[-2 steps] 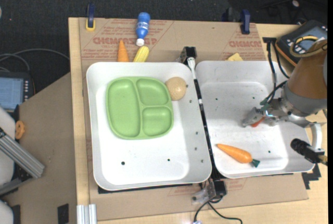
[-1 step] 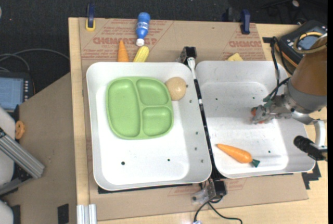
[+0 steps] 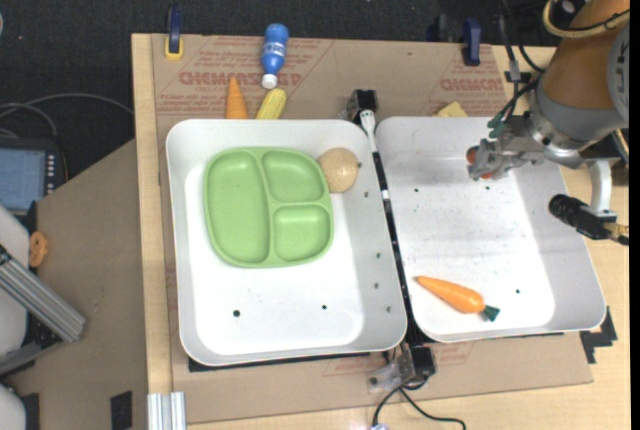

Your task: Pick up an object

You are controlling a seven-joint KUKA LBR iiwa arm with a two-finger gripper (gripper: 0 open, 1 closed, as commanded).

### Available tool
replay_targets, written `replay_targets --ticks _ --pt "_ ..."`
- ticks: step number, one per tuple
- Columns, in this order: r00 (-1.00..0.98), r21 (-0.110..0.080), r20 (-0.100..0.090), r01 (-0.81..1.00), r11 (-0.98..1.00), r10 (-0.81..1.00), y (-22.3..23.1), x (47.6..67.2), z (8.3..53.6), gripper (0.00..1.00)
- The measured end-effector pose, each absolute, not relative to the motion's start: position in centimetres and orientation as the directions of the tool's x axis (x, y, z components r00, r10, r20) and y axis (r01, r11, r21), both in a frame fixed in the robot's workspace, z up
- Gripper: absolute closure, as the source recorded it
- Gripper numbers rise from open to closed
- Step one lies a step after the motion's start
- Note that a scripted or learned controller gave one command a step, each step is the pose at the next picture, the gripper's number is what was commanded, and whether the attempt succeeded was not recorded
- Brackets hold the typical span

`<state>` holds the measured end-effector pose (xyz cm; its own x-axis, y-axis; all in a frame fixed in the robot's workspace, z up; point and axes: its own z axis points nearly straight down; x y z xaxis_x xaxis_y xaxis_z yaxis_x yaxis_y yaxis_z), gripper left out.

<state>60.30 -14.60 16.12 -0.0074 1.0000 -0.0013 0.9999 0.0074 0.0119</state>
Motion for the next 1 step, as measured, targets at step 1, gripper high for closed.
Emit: replay_targets --ticks 1 --pt "-0.005 -0.006 0.004 1.000 0.005 1.000 -6.69 52.90 18.59 1.00"
